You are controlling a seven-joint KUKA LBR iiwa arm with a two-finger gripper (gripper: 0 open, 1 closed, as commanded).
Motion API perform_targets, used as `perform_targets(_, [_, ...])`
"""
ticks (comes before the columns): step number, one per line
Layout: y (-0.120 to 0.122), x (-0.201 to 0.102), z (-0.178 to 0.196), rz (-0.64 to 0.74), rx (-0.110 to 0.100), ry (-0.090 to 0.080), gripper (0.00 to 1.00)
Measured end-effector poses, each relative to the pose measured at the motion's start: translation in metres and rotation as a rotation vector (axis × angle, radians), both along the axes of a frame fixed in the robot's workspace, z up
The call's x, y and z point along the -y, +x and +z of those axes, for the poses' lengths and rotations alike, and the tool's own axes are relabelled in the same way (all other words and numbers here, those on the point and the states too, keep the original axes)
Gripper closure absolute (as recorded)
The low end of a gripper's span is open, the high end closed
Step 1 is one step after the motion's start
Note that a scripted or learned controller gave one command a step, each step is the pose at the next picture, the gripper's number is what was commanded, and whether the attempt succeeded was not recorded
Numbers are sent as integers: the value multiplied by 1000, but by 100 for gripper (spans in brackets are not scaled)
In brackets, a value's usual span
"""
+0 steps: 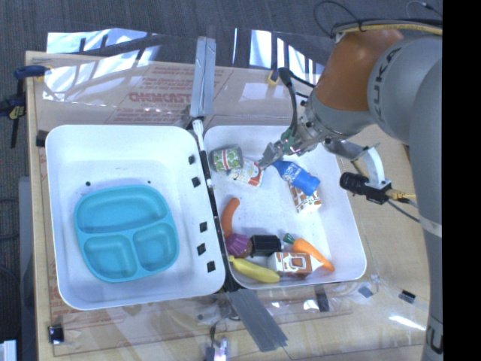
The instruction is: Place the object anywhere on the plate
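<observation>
A light blue plate [124, 230] with three compartments lies in the left bin [60, 164], with nothing on it. My gripper [276, 153] is down in the back part of the right bin [347, 224]. Its tip sits just right of a small white and red packet [249, 174] and just left of a blue and white carton [299, 181]. A green and white can [227, 159] lies left of the packet. I see nothing between the gripper's tips.
The front of the right bin holds an orange sausage [229, 216], a purple piece [237, 244], a black block [265, 244], a banana [253, 270], a small brown carton [291, 263] and a carrot [311, 253]. The arm [361, 74] hangs over the bin's back right.
</observation>
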State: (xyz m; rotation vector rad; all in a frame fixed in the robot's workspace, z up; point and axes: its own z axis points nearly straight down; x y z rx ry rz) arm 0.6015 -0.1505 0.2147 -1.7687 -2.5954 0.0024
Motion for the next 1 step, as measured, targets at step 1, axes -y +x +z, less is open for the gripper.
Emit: perform_targets(1, [-47,-60,14,29,-1,0,100])
